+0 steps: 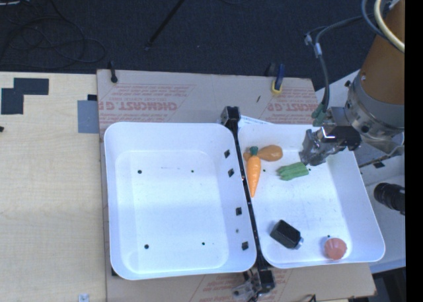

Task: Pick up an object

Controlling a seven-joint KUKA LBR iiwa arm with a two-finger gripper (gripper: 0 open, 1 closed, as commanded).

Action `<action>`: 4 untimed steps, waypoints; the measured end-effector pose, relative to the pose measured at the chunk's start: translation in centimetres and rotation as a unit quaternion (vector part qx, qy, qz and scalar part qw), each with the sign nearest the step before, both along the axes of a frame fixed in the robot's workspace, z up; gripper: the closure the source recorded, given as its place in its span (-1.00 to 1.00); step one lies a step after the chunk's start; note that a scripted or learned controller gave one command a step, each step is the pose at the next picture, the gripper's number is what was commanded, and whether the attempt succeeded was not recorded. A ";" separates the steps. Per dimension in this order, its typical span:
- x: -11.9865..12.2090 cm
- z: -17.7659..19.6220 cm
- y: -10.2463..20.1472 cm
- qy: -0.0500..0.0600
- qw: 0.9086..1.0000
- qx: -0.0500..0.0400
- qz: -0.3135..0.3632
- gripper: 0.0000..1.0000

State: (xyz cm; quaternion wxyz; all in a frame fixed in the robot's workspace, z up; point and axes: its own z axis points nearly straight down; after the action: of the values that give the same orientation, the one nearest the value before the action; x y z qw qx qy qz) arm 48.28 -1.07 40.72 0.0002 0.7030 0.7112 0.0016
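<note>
On the table [53,182], right bin [360,195]: gripper [314,152] low, grip state impossible to tell, green toy [292,172] just below-left, toy carrot [254,174] further left.

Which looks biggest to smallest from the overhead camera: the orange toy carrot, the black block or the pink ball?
1. Orange toy carrot, the longest.
2. Black block.
3. Pink ball, close to the block in size, so that ranking is unsure.

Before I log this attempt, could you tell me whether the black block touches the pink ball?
Apart. The camera view shows bare white bin floor between the black block and the pink ball.
</note>
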 end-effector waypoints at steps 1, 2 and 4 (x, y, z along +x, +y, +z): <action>-0.1 5.6 7.4 0.000 1.000 0.000 -0.002 1.00; -0.7 6.5 13.8 0.002 1.000 -0.001 -0.002 1.00; -0.7 9.0 15.0 -0.001 1.000 -0.001 -0.007 1.00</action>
State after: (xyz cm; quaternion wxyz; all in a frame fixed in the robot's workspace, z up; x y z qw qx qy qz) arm 47.61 13.90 49.68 0.0016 0.7082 0.7060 0.0023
